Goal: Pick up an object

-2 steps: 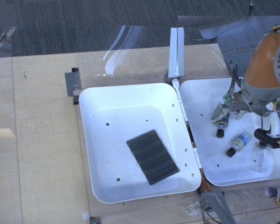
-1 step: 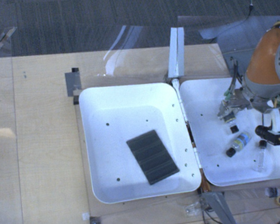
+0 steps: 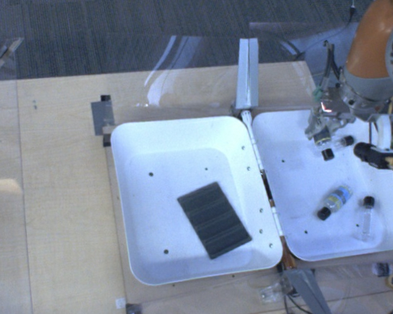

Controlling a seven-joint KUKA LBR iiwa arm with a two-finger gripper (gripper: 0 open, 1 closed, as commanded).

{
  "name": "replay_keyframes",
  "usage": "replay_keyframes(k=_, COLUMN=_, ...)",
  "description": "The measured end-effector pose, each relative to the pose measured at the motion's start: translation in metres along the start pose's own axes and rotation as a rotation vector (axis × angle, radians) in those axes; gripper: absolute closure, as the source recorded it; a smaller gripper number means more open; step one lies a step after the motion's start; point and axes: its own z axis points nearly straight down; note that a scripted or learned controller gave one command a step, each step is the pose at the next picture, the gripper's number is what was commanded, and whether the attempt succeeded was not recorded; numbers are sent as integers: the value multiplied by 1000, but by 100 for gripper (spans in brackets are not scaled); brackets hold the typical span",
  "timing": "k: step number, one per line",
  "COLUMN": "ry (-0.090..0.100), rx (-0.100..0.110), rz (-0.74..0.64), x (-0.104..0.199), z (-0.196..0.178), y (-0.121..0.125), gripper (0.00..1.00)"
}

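Pincer over right bin, state unclear. Small bottle lies toward 6 o'clock, long axis 2–8 o'clock.

Light wooden bench carries two shallow white bins side by side: left bin, right bin, rims touching at centre. Grey metal bracket just beside left bin's far-left corner.
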Motion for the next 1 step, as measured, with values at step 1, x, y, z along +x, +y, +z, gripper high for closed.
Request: replay_keyframes(k=1, ry=0, rx=0, rz=2, x=50, z=-45, y=28, gripper=100)
